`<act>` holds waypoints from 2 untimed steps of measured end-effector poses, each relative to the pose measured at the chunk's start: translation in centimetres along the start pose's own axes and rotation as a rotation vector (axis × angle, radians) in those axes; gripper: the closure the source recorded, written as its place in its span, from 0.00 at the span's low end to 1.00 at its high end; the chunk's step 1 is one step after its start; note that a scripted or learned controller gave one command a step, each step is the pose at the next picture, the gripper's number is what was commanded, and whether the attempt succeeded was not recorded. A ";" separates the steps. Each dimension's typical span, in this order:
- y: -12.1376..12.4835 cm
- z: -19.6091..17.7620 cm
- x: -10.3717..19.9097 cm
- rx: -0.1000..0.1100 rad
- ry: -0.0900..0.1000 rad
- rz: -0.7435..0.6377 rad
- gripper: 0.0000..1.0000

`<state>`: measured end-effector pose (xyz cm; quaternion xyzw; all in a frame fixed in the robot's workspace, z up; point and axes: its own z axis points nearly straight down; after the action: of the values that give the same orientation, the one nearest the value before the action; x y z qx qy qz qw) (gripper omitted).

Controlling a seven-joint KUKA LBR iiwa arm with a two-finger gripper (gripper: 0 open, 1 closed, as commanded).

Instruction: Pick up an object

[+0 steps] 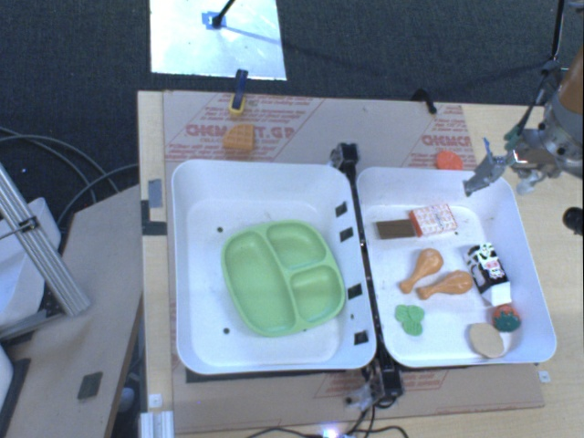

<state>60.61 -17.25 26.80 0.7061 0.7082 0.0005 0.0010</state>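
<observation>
In the camera view, the arm comes in from about 3 o'clock, its grey wrist hanging over the upper right corner of the right bin. The gripper sits at roughly 1 o'clock from that bin's middle, above the rim, with one thin finger slanting down toward 8 o'clock and another short one just to its right. The two stand apart, with nothing between them.

Inside the right bin lie the objects. A brown block and a red-and-white box sit side by side toward 12 o'clock. Two toy drumsticks lie near the middle. A black-and-white carton lies at 3 o'clock, a small red-and-green piece below it, a tan oval at 5 o'clock, and a green leafy piece at 7 o'clock.

The left bin holds a green divided tray.
</observation>
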 end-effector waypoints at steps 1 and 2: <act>-9.2 8.1 3.1 0.014 0.006 0.003 0.00; -12.3 18.5 9.3 0.013 0.007 -0.004 0.00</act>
<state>48.35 -8.04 8.24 0.7048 0.7094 -0.0016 -0.0058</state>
